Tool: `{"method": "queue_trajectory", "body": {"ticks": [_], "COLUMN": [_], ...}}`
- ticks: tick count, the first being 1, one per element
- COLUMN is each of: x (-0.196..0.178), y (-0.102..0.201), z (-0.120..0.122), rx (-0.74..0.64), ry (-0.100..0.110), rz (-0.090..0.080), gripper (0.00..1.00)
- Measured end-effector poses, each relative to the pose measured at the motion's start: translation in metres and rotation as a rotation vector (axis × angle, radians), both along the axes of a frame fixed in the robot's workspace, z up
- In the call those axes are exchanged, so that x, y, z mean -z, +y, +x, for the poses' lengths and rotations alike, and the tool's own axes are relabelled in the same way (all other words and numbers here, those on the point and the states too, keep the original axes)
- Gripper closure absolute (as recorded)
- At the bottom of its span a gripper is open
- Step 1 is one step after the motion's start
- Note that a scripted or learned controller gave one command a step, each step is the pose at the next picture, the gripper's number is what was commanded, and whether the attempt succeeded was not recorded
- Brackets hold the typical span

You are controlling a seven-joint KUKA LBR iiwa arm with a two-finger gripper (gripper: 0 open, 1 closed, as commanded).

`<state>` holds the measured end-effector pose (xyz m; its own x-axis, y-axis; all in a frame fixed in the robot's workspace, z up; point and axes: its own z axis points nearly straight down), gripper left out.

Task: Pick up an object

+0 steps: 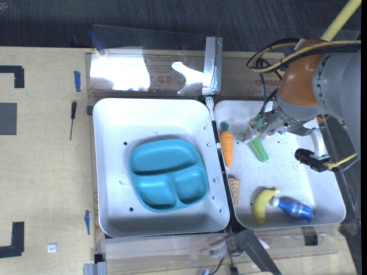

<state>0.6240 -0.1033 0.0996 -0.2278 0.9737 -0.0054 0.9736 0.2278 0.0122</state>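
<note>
1. I see the blue divided plate (168,173) in the left bin (109,119), left of the carrot (227,148).
2. Just right of the carrot lies a green stick (260,151), tilted, its upper end close beneath the gripper (259,128). I cannot tell whether the jaws are parted or clenched.
3. Below and right of the carrot sit a banana (262,203) and a blue bottle (295,209), touching.

Blocking the left wall of the right bin (335,208) with a carrot (227,146) and perhaps a brown scrap (233,188); crowding its near edge with banana (262,203) and blue bottle (296,210); leaving its middle passable; filling the left bin (109,119) with a blue tray (166,173)
</note>
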Motion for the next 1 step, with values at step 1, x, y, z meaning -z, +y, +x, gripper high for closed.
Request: {"method": "queue_trajectory", "body": {"ticks": [1], "x": [-0.0866], "y": [0.0919], "z": [0.006], "rx": [0.124], "ry": [0.011], "rz": [0.005], "gripper": [1.0]}}
